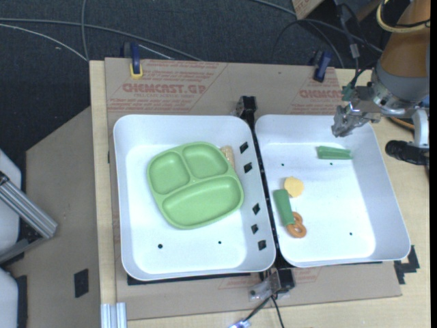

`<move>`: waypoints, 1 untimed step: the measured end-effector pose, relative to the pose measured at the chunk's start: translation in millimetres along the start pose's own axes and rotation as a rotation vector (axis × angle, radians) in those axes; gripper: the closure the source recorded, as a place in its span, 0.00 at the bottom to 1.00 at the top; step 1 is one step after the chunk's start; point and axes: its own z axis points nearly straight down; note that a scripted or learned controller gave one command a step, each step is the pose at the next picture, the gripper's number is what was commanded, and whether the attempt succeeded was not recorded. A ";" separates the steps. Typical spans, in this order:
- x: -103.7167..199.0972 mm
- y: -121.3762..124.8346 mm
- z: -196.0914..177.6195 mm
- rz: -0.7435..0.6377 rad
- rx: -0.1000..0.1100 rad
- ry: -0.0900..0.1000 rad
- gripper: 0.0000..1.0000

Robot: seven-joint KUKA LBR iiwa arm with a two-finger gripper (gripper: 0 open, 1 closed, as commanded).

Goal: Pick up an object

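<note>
Over the right bin's [389, 203] far right corner hangs the end effector [345, 125], can't tell how wide it's spread and nothing's visibly in it. Just below it lies a green block [333, 153]. Further down sit a yellow piece [293, 186], a green stick [283, 206] and a pretzel [296, 227]. Left bin [136, 251] holds a green divided plate [196, 184].

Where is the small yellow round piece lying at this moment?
The yellow round piece lies in the right bin, left of its middle, just above the upright green stick and the small orange ring.
</note>
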 end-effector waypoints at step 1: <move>-8.0 4.8 -48.8 0.000 0.000 -0.001 1.00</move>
